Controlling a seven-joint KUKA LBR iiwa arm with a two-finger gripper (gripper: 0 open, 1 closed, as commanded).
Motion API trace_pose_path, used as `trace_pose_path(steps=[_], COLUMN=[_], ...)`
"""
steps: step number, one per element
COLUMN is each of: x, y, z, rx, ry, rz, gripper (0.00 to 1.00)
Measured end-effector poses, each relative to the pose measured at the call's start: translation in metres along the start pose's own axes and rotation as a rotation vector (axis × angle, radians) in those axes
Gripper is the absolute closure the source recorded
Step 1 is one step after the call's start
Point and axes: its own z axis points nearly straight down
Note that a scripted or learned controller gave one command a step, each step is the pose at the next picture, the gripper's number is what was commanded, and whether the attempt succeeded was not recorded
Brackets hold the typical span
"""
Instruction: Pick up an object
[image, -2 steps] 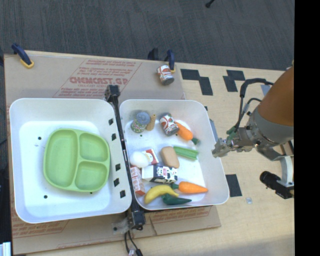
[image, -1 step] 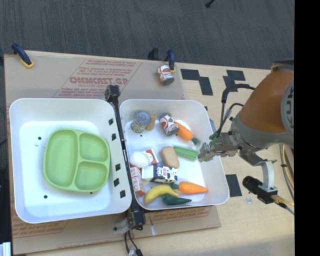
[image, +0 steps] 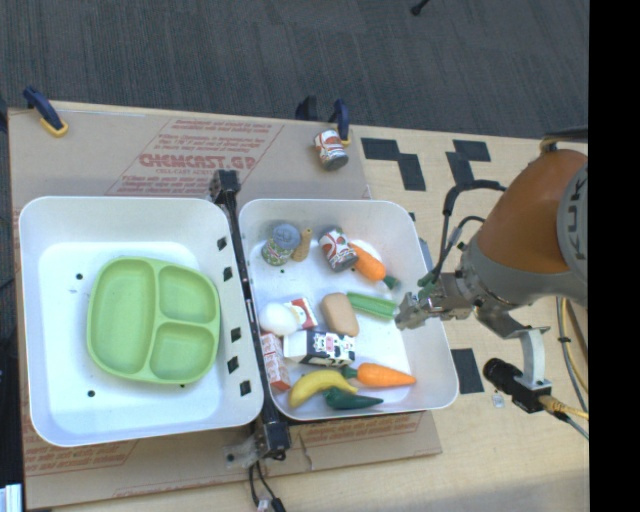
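1. Green cucumber (image: 372, 305) is the likeliest target. It lies in the right bin (image: 398, 226), toward the right wall, and the gripper (image: 413, 311) sits just off its right end.
2. You cannot tell from this angle whether the gripper is released or clenched, and nothing shows as held in it.
3. The arm reaches low over the right rim, which probably explains why it works this near edge of the pile.
4. The right bin is crowded. A can (image: 340, 250) and a carrot (image: 368, 264) lie above the cucumber, and a tan potato (image: 340, 314) lies just left of it. A white egg (image: 279, 319), a milk carton (image: 325, 346), a banana (image: 320, 384) and a second carrot (image: 385, 376) lie lower down.
5. The left bin (image: 40, 232) holds a green divided plate (image: 153, 320), lying flat.
6. A second can (image: 331, 148) stands outside the bins on the desk.
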Motion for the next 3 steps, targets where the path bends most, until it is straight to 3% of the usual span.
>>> trace_pose_path(steps=[1, 2, 3], x=[-0.024, -0.024, -0.023], y=[0.063, 0.063, 0.116], z=[-0.053, -0.053, 0.129], rx=[-0.005, -0.004, -0.002], ry=[-0.001, -0.001, 0.000], rz=[0.001, 0.001, -0.002], gripper=[1.00, 0.00, 0.00])
